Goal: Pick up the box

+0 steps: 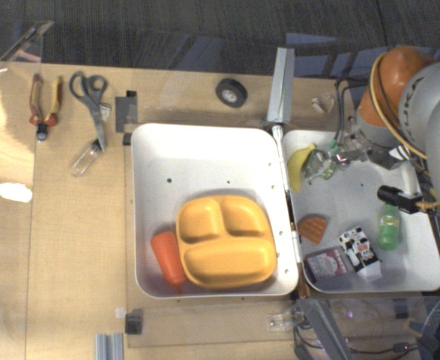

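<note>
Gripper (330, 160) state cannot be determined; it sits at the far left of the right bin (422, 280), just beside the banana (300, 165). Target box (360, 252) lies near the bin's front wall, well apart from the gripper. Its long axis runs diagonally, upper-left to lower-right.

Hazards, as judged: the dark packet (326, 264) touches or nearly touches the box, and the green bottle (389, 227) stands near. A misaligned descent could clip either neighbour or push the box against the wall.
</note>
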Available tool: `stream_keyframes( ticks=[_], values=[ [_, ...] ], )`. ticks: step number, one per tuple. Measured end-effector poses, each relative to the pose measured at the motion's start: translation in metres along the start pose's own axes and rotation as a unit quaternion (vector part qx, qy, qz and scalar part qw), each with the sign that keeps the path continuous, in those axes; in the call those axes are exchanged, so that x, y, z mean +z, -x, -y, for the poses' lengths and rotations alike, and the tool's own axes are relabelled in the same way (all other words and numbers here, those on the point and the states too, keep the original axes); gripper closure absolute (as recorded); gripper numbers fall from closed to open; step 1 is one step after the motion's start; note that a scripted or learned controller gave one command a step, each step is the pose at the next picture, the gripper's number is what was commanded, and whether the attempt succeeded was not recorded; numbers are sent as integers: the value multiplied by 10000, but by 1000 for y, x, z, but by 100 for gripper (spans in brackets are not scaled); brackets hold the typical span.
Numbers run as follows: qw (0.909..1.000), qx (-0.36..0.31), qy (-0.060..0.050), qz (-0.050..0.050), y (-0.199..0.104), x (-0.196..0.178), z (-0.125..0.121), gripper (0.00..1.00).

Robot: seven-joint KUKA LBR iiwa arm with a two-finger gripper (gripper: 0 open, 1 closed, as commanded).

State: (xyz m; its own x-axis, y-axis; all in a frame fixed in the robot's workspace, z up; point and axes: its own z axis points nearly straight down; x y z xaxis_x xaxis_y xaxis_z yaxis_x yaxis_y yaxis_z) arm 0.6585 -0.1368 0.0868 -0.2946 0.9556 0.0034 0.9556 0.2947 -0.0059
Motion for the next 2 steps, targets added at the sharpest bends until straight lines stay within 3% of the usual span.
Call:
stream_keyframes(
  ticks=[1,2],
  values=[
    [9998,-171,22,86,-25,-2,-17,0],
    [9999,-92,70,37,-25,-96,44,0]
  ],
)
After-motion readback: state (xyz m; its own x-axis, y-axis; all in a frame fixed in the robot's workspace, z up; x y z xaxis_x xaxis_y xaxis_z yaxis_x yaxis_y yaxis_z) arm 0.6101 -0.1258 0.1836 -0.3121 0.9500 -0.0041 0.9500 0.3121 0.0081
